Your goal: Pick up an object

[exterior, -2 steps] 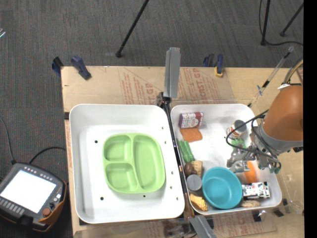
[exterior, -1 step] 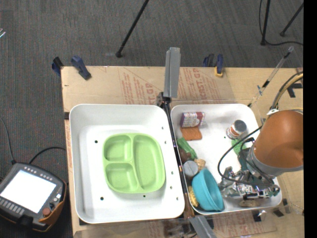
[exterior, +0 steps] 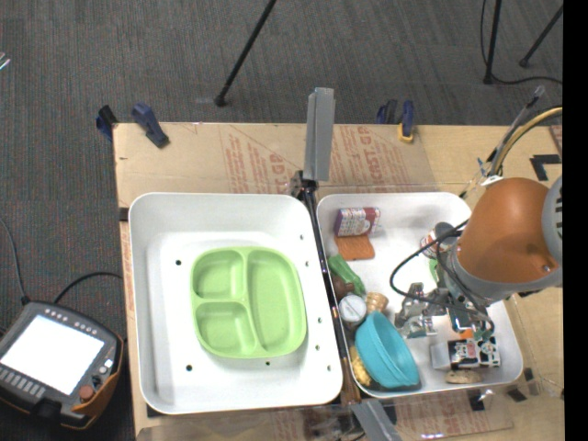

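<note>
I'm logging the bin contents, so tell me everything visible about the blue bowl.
The blue bowl is a teal-blue, smooth, plastic-looking dish lying tilted on its side in the right bin, near the front left corner, its hollow facing up and right. Small items crowd its upper left edge and appear to touch it. The end effector hovers just to its upper right, apart from it.

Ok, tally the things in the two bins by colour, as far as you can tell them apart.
Green: 2, the divided tray and a bottle
Blue: 1, the bowl
Brown: 1, a flat pad
Purple: 1, a can
Total: 5; other items too small to sort.
</note>
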You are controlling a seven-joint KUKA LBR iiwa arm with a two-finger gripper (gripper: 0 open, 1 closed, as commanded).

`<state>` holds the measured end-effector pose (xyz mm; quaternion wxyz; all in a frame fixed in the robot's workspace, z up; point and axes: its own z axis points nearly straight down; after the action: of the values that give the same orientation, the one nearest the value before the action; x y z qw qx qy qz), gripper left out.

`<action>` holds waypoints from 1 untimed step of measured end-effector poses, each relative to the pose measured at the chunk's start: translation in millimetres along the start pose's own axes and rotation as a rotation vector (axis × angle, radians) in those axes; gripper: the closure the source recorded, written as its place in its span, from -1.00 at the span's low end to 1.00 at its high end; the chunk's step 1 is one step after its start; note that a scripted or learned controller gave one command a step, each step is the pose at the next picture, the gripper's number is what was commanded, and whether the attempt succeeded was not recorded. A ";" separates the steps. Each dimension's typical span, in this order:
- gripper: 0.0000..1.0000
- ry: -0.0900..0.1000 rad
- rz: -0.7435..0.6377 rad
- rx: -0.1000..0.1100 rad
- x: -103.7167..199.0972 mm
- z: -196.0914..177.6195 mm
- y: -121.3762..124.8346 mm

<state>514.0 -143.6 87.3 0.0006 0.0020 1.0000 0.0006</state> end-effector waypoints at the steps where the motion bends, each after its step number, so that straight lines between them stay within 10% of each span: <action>1: 1.00 0.000 0.110 0.000 -31.0 -0.2 42.4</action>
<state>545.2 -101.4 87.5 0.0007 0.0568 0.9984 0.0008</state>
